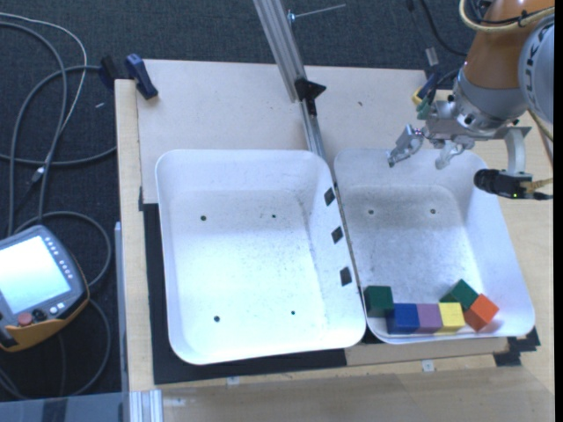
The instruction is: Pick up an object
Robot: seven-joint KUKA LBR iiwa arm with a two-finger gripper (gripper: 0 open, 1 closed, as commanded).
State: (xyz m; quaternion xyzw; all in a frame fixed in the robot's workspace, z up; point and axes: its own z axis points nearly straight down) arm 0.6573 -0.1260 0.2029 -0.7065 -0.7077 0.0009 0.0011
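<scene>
Block row [431, 310] roughly left-right along bin [493, 227] edge

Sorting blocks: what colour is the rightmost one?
Orange block, camera view.

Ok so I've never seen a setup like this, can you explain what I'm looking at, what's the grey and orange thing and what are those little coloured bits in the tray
This is one picture from a camera fixed above a workbench, looking down at a slant. The grey and orange thing is a robot arm reaching in from the right. At its tip is the hand, a two-finger grabber, hovering over the far edge of the right bin. Nothing can be seen between its fingers. The bench holds two shallow white trays side by side, the left bin and the right one. The coloured bits are small blocks bunched along the right bin's near edge: two green, one blue, one purple, one yellow, one orange. The screened device at far left looks like the robot's handheld controller.
</scene>
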